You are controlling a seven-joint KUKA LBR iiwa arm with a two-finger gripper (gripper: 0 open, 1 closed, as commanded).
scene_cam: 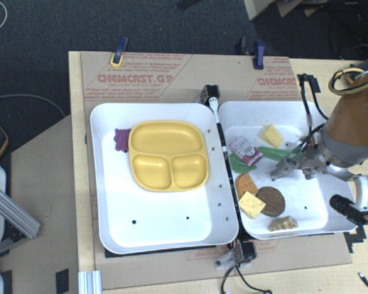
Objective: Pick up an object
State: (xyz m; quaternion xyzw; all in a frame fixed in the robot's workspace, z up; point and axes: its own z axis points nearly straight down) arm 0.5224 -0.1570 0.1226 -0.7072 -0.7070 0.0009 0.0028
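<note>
My gripper (289, 164) hangs low over the middle of the right bin (313, 112), at the right end of a green object (253, 159). Left of it lies a crinkled red-and-white wrapper (245, 149). A pale yellow wedge (271, 135) sits just behind it. Nearer the front are an orange cracker (246, 183), a yellow block (252, 204), a round brown cookie (273, 200) and a beige crumbly piece (283, 223). The view does not show any object gripped.
The left bin (156, 231) holds a yellow divided plate (168, 154) with a purple item (121, 139) at its left edge. The grey and orange arm (349, 124) covers the right bin's right side. Black cables (308, 97) run along its back right corner.
</note>
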